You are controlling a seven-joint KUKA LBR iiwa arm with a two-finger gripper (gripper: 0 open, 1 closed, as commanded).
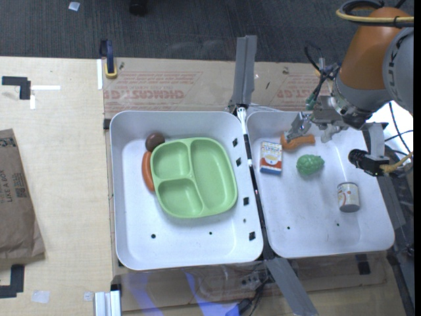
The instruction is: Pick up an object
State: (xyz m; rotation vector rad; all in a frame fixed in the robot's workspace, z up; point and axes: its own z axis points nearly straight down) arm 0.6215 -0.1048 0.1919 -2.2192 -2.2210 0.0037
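Left bin (125, 196): green divided plate (195, 175) lying flat near centre; brown rounded item (155, 141) and orange sausage-shaped item (147, 170) touching or tucked under its left rim. Plate broad, stiff, probably light plastic; poor for a two-finger pinch except at a rim.

Right bin (316, 232), left to right: small printed carton (271, 157) near the dividing wall, lying flat. Judged light and stiff, flat faces giving good grip across the narrow width. Orange carrot-shaped item (298, 141) just beside it toward the back wall, directly under the gripper (306, 119). Likely candidate for the pick. Judged light, hard and smooth, so liable to roll or slip; best taken across the thick middle, not the tapered end. Green bumpy item (310, 164), near the carrot-shaped item but apart: rounded, textured, possibly soft; grip across the widest part. Small can (348, 197), well apart toward the right, on its side: rigid, slick, prone to rolling.

Gripper low over the back of the right bin, tips at or just above the carrot-shaped item. Jaw opening not discernible; contact with the item cannot be confirmed. Nothing seen held between them.
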